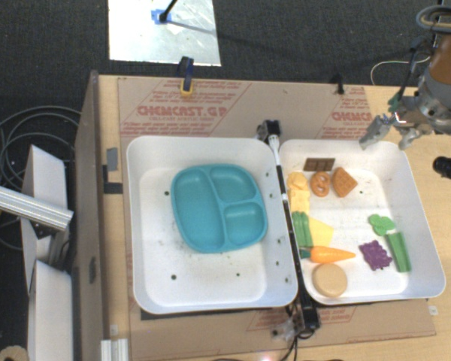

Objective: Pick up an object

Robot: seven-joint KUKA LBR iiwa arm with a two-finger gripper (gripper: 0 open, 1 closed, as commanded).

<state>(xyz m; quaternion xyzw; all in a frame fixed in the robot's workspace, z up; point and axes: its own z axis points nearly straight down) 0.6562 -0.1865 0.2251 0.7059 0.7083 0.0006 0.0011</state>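
Above the right bin's far right corner: the gripper (391, 131) is seen, fingers spread apart, nothing held between them.
Arm: the grey wrist with its orange band (445, 65) is carried up and to the right of the gripper.
Right bin (421, 201): set below and left of the gripper, it carries every candidate object.
Nearest objects: one brown bread piece (343, 181), one pretzel (320, 183) and one chocolate bar (319, 165) lie just left and below.
Farther objects: two green vegetables (391, 239), one purple grape bunch (375, 255), one carrot (332, 254), one round bun (330, 280), and yellow and green pieces (304, 213) by the divider.
Left bin (146, 171): well to the left, one blue divided plate (219, 207) is held in it.
Advice: a lone, well-separated piece should be chosen, the fingers centred over it and lowered straight.
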